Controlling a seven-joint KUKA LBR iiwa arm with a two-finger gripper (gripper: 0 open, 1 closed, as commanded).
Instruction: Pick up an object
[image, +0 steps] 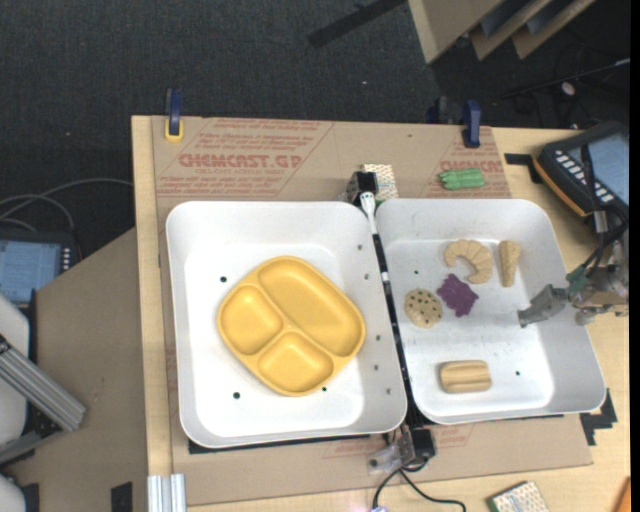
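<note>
Claw (532, 310) over right bin (570, 395) — grip state unclear; five food pieces.

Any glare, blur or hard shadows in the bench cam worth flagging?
Camera view: lighting is even, and the white bins look bright without hiding their contents; the yellow divided plate shows only soft sheen. Shadows under the cookie and bread roll are faint. The gripper at the right bin's edge looks soft and dark, so finger detail is unclear. The floor beyond the bench is dim.
</note>
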